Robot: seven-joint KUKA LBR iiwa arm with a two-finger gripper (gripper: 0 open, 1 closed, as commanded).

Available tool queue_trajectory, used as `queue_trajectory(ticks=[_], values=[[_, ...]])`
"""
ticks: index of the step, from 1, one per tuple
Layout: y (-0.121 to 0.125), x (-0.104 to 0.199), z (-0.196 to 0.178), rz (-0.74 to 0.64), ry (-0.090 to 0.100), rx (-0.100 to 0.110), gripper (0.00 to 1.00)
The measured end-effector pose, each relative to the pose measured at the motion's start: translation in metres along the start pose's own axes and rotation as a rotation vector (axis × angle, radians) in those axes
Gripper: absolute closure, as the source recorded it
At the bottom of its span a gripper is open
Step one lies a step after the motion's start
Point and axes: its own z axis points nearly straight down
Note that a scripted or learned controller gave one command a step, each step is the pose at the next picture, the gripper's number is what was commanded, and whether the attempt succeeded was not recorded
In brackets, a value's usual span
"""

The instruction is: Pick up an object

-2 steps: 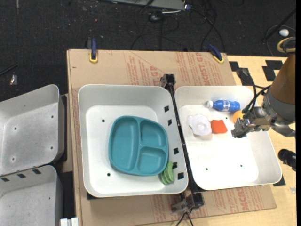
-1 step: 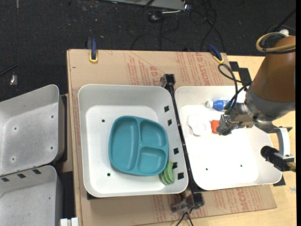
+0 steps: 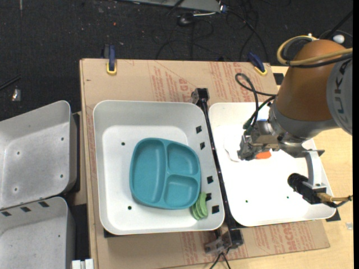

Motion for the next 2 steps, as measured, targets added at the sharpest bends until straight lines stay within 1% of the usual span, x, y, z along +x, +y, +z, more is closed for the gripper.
queue_trajectory(ticks=[1, 2], values=[[0.002, 0.057, -0.003, 0.000, 0.000, 0.001, 1.00], [-0.003, 0.116, 0.006, 0.000, 0.000, 0.004, 1.00]])
